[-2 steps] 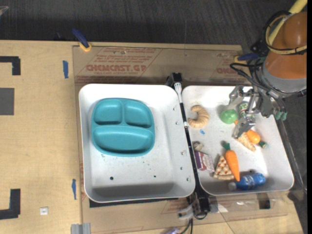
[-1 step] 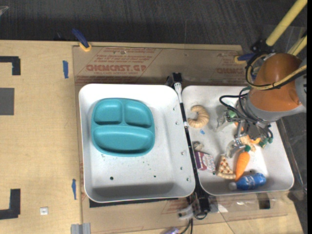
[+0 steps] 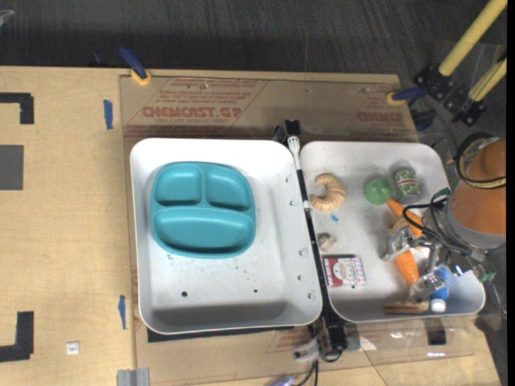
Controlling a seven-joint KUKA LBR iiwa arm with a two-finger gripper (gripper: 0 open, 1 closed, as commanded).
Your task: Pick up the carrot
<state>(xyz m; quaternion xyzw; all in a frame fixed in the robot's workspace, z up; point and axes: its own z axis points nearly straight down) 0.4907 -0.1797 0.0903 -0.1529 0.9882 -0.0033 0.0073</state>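
Carrot (image 3: pixel 407 265): I'm hovering my gripper (image 3: pixel 418 252) right over it in the right bin (image 3: pixel 354 155).
Grip: I can't tell.
Approach: I'm aiming for its middle, squarely.

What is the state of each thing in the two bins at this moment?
Teal divided plate: flat in the left bin, upright.
Croissant: lying in the right bin.
Green ball: resting beside the can.
Carrot: lying at the gripper, grasp unclear.
Red card: lying flat.
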